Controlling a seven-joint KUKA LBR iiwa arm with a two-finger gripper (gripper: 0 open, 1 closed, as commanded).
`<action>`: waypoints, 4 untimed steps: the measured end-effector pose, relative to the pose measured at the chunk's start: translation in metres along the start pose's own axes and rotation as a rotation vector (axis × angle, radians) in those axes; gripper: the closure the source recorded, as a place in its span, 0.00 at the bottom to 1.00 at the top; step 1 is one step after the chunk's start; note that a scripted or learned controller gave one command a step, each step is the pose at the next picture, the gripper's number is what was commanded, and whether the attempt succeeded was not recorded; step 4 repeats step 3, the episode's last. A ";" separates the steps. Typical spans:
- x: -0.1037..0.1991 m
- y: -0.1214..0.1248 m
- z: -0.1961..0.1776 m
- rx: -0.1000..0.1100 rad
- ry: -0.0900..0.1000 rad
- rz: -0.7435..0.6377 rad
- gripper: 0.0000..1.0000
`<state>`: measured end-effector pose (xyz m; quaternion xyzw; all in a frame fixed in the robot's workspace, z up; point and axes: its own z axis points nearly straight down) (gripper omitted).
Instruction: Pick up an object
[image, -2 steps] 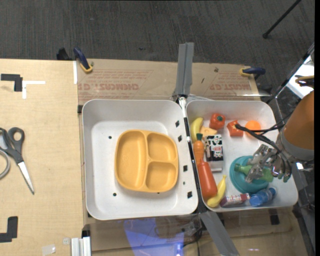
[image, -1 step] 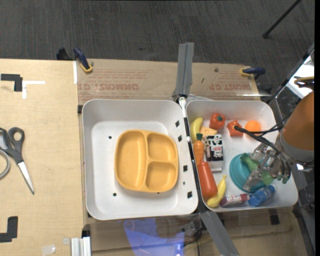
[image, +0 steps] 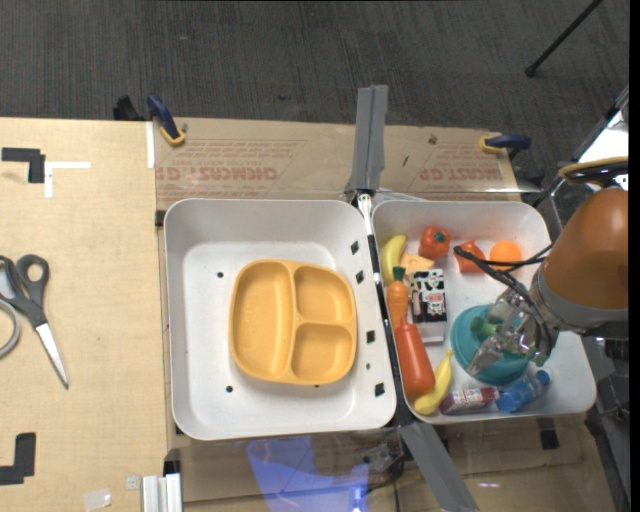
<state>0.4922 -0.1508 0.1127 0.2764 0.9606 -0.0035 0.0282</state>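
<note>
Metal two-finger gripper (image: 505, 340) sits over the round teal plastic bowl (image: 478, 347); can't tell its grip state, so it should centre on 1 rim.

Scissors (image: 35, 312) lie at bench left edge, grey handles, blades pointing down-right. 2 blue clamps (image: 166, 119) (image: 508, 143) hold cardboard sheet (image: 255, 165) at far side. Black tape marks (image: 24, 160) on wood.
</note>
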 end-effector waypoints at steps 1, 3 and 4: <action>-0.031 0.069 0.001 -0.009 0.000 0.003 0.00; -0.082 0.049 0.024 0.006 0.049 -0.030 0.00; -0.082 0.049 0.024 0.006 0.049 -0.030 0.00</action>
